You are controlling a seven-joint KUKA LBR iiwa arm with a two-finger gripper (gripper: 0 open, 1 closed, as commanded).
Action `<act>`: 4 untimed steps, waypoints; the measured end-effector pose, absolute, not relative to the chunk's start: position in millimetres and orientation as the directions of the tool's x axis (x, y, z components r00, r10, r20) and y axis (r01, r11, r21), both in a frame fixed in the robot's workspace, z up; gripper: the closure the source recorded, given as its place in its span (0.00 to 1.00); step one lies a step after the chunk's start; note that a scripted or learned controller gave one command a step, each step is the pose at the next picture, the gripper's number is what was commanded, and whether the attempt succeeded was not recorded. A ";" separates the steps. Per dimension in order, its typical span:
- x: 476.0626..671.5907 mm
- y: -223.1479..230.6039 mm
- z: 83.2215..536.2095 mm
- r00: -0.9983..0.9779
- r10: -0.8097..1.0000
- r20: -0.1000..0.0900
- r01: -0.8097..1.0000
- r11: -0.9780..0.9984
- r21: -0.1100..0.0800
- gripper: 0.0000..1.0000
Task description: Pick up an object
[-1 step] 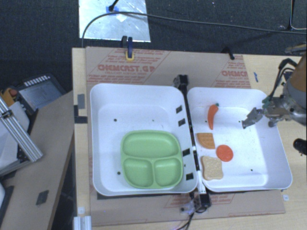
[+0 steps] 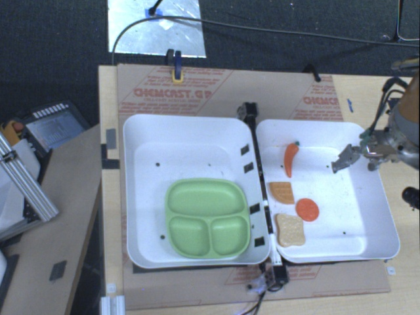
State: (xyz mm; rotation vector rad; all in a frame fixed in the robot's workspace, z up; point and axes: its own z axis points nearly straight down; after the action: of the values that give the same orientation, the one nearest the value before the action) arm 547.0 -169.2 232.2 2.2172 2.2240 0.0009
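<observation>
Both bins are plain white: the left bin (image 2: 141,136) and the right bin (image 2: 367,235). The divided plate (image 2: 207,216) is pale green. The carrot (image 2: 291,158) is orange with a green tip, the round slice (image 2: 307,209) orange-red, the cracker (image 2: 281,192) tan-orange, the bread slice (image 2: 289,230) beige. The gripper (image 2: 342,159) is grey metal. The board (image 2: 216,87) is light brown with reddish lettering

Red "CHEMCAST GP" print — repeated, partly hidden — marks the brown board (image 2: 197,87) under the bins.
</observation>
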 end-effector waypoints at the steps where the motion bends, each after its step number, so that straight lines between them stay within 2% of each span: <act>1: 553.0 -174.6 187.6 -0.001 1.000 0.000 1.000 0.001 0.000 0.00; 2: 555.8 -176.3 125.5 -0.001 1.000 0.000 1.000 0.001 -0.002 0.00; 3: 556.2 -176.0 82.7 -0.001 1.000 0.000 1.000 0.001 -0.001 0.00; 4: 557.4 -176.4 95.6 -0.002 1.000 -0.002 1.000 0.002 0.003 1.00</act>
State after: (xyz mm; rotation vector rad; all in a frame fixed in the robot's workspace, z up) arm 557.4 -176.4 95.6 2.2165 2.2214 0.0022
